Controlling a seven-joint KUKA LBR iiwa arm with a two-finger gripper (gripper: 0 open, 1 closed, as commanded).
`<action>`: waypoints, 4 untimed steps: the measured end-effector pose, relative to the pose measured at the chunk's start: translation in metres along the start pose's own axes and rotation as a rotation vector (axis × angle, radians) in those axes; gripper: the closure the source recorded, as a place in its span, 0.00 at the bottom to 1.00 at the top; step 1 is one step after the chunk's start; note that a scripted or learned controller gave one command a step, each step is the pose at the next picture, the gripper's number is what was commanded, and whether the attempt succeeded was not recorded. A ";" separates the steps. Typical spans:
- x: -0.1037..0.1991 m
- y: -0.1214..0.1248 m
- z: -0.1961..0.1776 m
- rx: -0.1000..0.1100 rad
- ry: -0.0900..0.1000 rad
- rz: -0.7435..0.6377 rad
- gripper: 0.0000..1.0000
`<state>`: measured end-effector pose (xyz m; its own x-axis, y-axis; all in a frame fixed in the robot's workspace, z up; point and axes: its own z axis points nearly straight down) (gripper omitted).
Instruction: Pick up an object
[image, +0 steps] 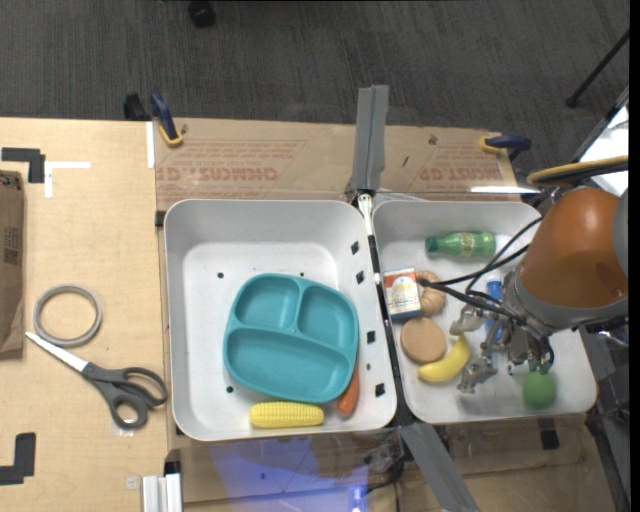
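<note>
While the grey arm reaches in from the right edge of the frame, its gripper hangs low inside the right-hand bin, over bare floor among scattered toy food.

Arm: orange band fills the right middle of the frame, black cables looping off it toward the bin's centre.
Gripper: metal fingers point down at lower centre of the right bin; the gripper has nothing between them that can be seen, and how far apart the jaws stand cannot be told from this angle.
Nearest objects: yellow banana just left of the gripper; green ball just right of it, in the bin's lower right.
Other contents, right bin: green bottle lying on its side near the top; red-and-white carton against the left wall; brown round piece below the carton, touching the banana; a small tan item beside the carton.
Left bin: teal divided plate at centre; corn cob along the lower wall; orange carrot wedged at the plate's lower right.
Bench, left of frame: scissors with grey handles and a roll of tape above them, well apart from both bins.
</note>
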<state>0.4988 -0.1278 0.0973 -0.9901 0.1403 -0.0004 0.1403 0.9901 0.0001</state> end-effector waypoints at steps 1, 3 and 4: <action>0.017 0.030 0.006 0.000 0.000 0.109 0.00; 0.009 0.033 0.006 0.000 0.001 0.207 0.00; -0.051 0.024 0.005 0.001 -0.001 0.140 0.00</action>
<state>0.5529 -0.1112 0.0923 -0.9608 0.2774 -0.0013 0.2774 0.9608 -0.0004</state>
